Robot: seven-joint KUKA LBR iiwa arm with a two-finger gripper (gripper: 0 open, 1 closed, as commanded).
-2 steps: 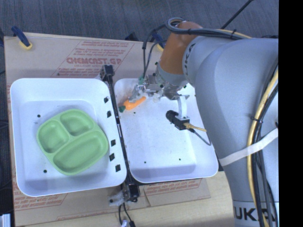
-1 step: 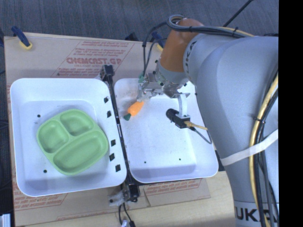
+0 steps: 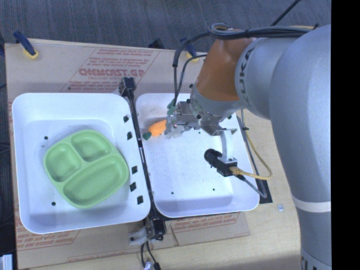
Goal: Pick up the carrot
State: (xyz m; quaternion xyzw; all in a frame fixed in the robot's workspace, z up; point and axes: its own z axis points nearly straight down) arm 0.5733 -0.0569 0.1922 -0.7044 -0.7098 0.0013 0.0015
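Observation:
A small orange carrot (image 3: 157,128) with a green tip lies in the right bin (image 3: 191,198), near its upper left corner. My gripper (image 3: 173,124) hangs right over the carrot's right end, so that end is hidden behind the fingers. Its metal fingers point down and left toward the bin floor. From this angle I cannot tell how wide they stand or whether the carrot sits between them.
The left bin (image 3: 25,151) holds a green divided plate (image 3: 85,167). A black divider strip (image 3: 136,145) runs between the two bins. The grey arm with its orange band (image 3: 225,66) covers the right bin's upper right part. A black cable plug (image 3: 219,162) hangs over the right bin's middle.

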